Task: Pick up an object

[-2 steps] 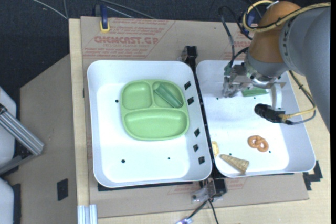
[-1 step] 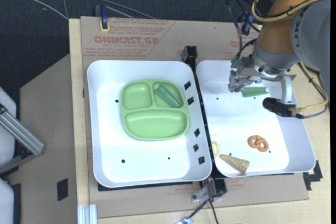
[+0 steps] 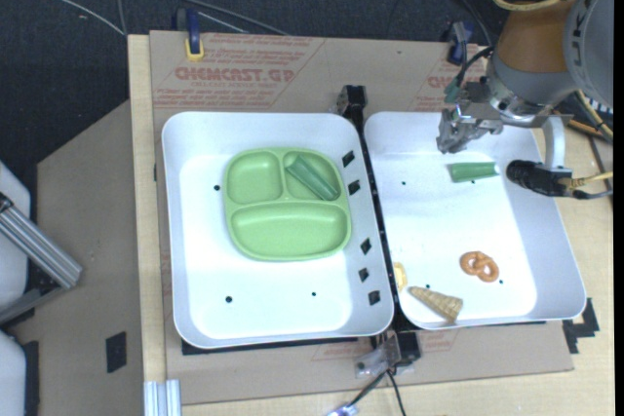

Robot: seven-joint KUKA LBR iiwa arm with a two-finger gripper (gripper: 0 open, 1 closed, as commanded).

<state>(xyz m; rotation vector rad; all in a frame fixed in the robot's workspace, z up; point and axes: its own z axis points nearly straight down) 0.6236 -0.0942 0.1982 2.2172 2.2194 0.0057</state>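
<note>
My gripper (image 3: 454,139) hangs over the back of the right bin (image 3: 541,239), just left of and above a small green flat piece (image 3: 473,171). Nothing shows between its fingers. Nearer the front of that bin lie an orange pretzel (image 3: 479,264) and a tan cone (image 3: 436,302). The left bin (image 3: 195,239) holds a green divided plate (image 3: 287,205) with a dark green object (image 3: 313,175) in its upper right compartment.
A row of black clips (image 3: 363,239) runs along the seam between the bins. A black cable fitting (image 3: 531,176) sticks in over the right bin's right side. A small yellow bit (image 3: 399,277) lies by the divider.
</note>
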